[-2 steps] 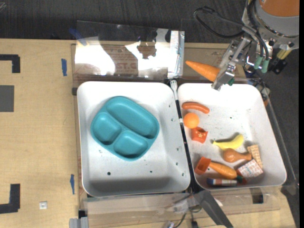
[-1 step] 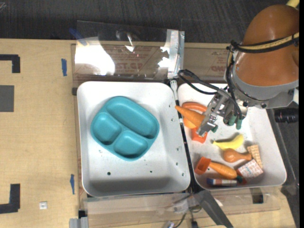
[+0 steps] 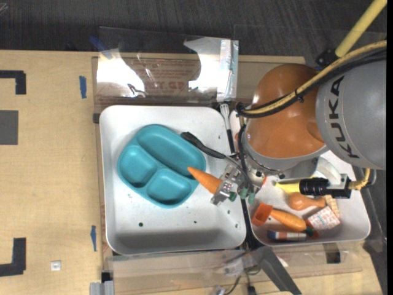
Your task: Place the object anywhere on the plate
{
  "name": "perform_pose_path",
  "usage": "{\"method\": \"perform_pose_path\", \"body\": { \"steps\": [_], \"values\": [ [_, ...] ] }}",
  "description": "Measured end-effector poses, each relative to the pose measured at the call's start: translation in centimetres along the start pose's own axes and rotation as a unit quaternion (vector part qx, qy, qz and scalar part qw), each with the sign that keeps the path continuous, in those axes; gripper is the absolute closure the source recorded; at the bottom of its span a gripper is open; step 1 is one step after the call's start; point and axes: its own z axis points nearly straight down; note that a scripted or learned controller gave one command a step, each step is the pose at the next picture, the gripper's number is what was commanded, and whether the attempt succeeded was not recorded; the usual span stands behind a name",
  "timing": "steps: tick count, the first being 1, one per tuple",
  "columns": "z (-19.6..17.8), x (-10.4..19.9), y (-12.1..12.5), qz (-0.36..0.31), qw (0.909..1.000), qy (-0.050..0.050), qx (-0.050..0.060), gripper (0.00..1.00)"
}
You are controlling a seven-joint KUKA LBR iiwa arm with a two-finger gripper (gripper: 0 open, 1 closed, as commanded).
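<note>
A teal divided plate (image 3: 153, 165) lies in the left bin (image 3: 166, 232), toward its far left. An orange toy carrot (image 3: 204, 177) points its thin tip over the plate's right edge, near the small front compartment. My gripper (image 3: 223, 193) is at the carrot's thick end, just right of the plate, and looks shut on it. The carrot is tilted, with its tip toward the plate. The arm's orange band and grey body cover the far part of the right bin.
The right bin (image 3: 356, 226) holds several small things: another orange carrot (image 3: 288, 219), an orange cup (image 3: 262, 212), a marker (image 3: 287, 235) and a patterned box (image 3: 325, 217). A thin black strip (image 3: 199, 143) lies by the plate's far right edge. The wall between the bins runs just under the gripper.
</note>
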Motion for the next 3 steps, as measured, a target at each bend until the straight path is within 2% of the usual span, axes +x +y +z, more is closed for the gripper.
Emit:
{"method": "perform_pose_path", "body": {
  "steps": [1, 2, 3],
  "values": [
    [-8.1, -6.2, 3.2, -0.128, 0.9918, -0.005, -0.002, 1.00],
    [-23.4, -1.4, 2.2, -0.303, 0.9530, -0.006, -0.002, 1.00],
    [-19.5, -5.8, -3.1, -0.257, 0.9663, -0.003, 0.000, 1.00]
  ]
}}
